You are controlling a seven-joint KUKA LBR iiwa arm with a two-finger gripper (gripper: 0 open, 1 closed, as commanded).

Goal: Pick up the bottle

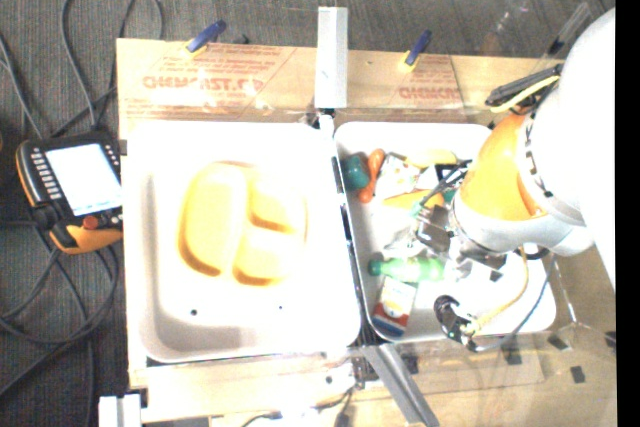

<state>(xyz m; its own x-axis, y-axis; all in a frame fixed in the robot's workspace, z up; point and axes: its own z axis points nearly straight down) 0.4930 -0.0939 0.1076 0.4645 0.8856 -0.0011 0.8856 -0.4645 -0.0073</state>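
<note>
Bench (200, 80) | white bins (150, 315) | grey carpet, cables | fingers (432, 233) state unclear

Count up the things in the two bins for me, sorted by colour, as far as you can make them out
Yellow-orange compartment tray, left bin: 1
Green bottle, right bin: 1
Teal item, right bin: 1
Orange item, right bin: 1
Red, white and blue pack, right bin: 1
Total: 5 clear; more clutter near the gripper is too jumbled to count.

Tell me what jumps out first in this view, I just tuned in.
The yellow-orange tray lying in the left bin grabs the eye first. Next, the arm's orange band over the cluttered right bin, its gripper down among the items just above the green-capped bottle lying on its side.
</note>
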